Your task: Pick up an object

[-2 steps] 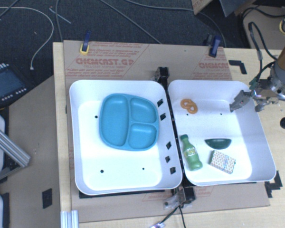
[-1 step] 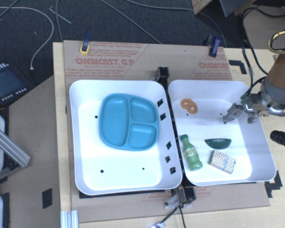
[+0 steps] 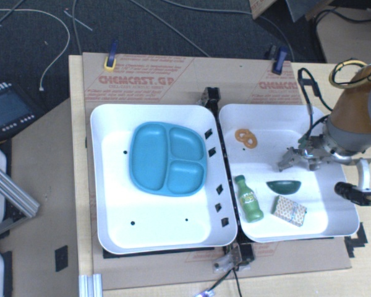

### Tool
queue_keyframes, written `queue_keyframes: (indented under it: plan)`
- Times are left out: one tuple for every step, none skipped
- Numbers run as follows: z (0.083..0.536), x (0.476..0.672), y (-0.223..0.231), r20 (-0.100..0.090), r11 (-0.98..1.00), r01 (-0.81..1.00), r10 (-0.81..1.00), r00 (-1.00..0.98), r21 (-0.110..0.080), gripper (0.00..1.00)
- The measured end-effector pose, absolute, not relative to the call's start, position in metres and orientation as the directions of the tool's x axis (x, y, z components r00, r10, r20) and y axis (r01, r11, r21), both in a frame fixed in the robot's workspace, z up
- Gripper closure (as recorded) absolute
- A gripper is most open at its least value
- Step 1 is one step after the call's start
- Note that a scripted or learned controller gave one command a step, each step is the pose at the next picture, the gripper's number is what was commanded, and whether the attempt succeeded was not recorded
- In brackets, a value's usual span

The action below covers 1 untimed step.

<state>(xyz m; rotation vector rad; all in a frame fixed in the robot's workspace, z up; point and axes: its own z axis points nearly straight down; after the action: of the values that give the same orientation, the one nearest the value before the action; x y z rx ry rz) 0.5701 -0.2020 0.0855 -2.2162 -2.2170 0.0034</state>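
Camera view is showing the gripper [image 3: 295, 158] sitting low in the right bin [image 3: 340, 228], its fingers apart with nothing between them. No object is being lifted yet. The pretzel [image 3: 246, 138], dark green bowl [image 3: 283, 185], green bottle [image 3: 249, 198] and patterned packet [image 3: 289, 211] are all lying on the bin floor at right of frame. The grasp and lift are remaining.

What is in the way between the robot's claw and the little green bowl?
Nothing visible. The gripper sits in the right bin, just above the dark green bowl, with bare white floor between them. The green bottle, pretzel and patterned packet lie off to the sides.
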Motion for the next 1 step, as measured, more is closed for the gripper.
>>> queue_keyframes:
  plan:
    - [0.0851, 0.5703, -0.2018, 0.002, 0.0, 1.0, 1.0, 0.0, -0.002, 0.0]
